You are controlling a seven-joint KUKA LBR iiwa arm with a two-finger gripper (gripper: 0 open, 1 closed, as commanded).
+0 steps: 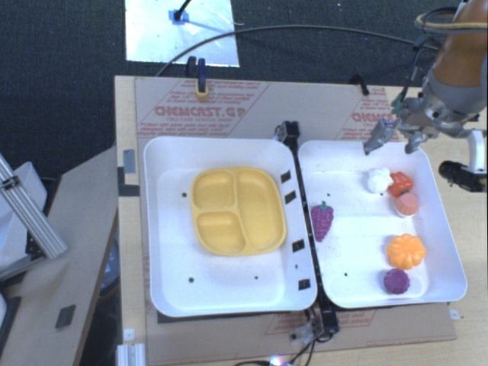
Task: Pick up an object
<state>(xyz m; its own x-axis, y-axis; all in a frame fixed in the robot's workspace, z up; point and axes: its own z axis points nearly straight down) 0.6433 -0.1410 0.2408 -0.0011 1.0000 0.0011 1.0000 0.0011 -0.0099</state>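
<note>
The gripper [396,136] hangs over the far edge of the right bin [347,280], its two fingers spread apart with nothing between them. The nearest things lie just below it in the view: a small white object [378,180] touching an orange-red one [401,182], with a pink piece [407,203] right beside them. The white object sits slightly left of the gripper, apart from the fingers. Further along the same bin lie an orange pumpkin-shaped toy [406,251] and a purple ball [396,281], well apart from the gripper. A purple grape bunch [322,220] lies near the bin's left wall. The left bin [171,280] holds a yellow divided tray [236,210]. Both bins rest on the worktop [259,105]
</note>
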